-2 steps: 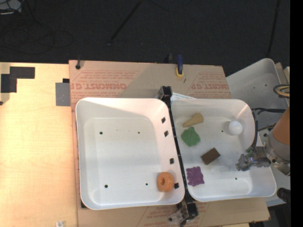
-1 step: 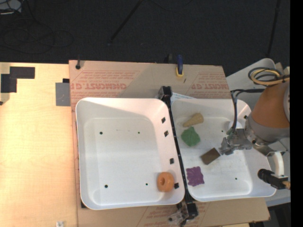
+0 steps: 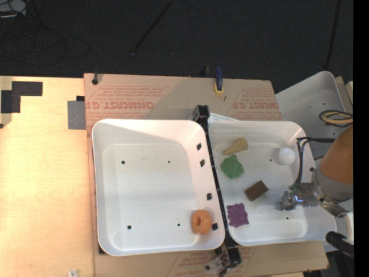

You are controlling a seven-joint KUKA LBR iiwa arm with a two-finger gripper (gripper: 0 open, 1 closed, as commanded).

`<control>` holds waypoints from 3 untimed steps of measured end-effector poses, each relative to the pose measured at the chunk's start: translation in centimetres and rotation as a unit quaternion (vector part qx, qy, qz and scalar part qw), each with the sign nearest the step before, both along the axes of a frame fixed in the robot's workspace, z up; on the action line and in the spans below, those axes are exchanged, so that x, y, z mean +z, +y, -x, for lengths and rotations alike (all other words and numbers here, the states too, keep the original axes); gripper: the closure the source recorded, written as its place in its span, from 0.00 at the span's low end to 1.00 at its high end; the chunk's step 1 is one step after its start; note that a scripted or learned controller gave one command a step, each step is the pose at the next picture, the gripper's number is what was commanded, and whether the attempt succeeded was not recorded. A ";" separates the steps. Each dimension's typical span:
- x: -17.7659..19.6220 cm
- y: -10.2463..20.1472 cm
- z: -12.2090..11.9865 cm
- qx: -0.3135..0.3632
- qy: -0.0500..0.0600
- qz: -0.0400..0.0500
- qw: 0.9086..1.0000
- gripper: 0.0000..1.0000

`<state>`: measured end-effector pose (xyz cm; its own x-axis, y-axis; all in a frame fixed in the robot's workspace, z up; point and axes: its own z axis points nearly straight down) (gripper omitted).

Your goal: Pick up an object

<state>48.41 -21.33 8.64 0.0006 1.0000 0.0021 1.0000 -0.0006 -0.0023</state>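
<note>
The right bin holds several objects: a tan wedge, a green lump, a brown block, a purple piece and a white ball. An orange doughnut-shaped piece lies in the left bin at its near right corner. My gripper hangs low over the right bin's right side, right of the brown block and below the white ball. Nothing shows between its fingers.
The arm's orange band rises at the right edge, over the bin's rim. Both bins rest on brown cardboard. A wooden bench top lies to the left. A blue clamp stands behind the bins.
</note>
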 end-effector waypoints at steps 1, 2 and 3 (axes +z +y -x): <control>1.2 -0.1 0.0 -0.001 0.000 -0.001 1.000 1.00; 2.1 -0.2 0.0 -0.002 0.001 -0.001 1.000 1.00; 3.1 -0.2 0.0 -0.002 0.001 -0.001 1.000 1.00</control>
